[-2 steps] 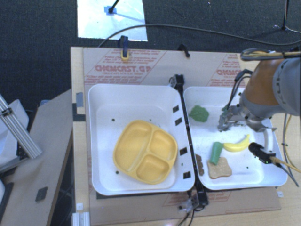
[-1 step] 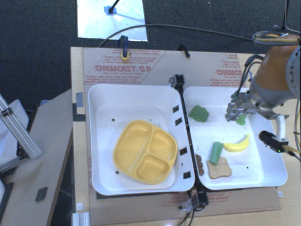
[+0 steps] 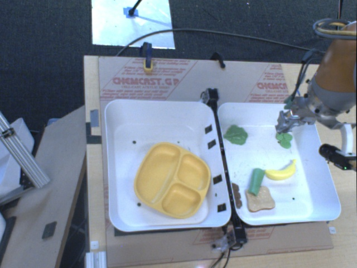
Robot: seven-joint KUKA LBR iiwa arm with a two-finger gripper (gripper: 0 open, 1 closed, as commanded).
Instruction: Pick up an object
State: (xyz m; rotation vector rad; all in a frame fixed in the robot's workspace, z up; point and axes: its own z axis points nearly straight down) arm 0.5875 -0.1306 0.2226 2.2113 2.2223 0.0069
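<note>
1. Right bin (image 3: 326, 202), near end: toast (image 3: 260, 200) lies at the front, with a green block (image 3: 256, 181) leaning on its far edge. A banana (image 3: 281, 172) lies just beyond, beside the block.

2. Left bin (image 3: 120, 166): a yellow tray (image 3: 172, 179) with three compartments lies flat, nothing in it.

3. Right bin, far end: a green leaf (image 3: 236, 134) lies near the divider. A second, smaller leaf piece (image 3: 285, 140) lies toward the right wall.

4. Pincer (image 3: 284, 124): positioned directly above the small leaf piece, at or close to contact. The leaf piece shows below the tips, not clearly between them. Whether the pincer is released or clenched cannot be told at this resolution.

5. Judged step: descent onto or closing on the small leaf piece, the likely pick target.

6. Failure risks:
- The leaf piece looks thin and flat. The tips may close above it and lift nothing.
- Tips pressed on the bin floor may slide the piece toward the wall.
- A soft, floppy piece caught by one edge may slip out during the lift.
- The nearby bin wall leaves little margin for sideways error.
</note>
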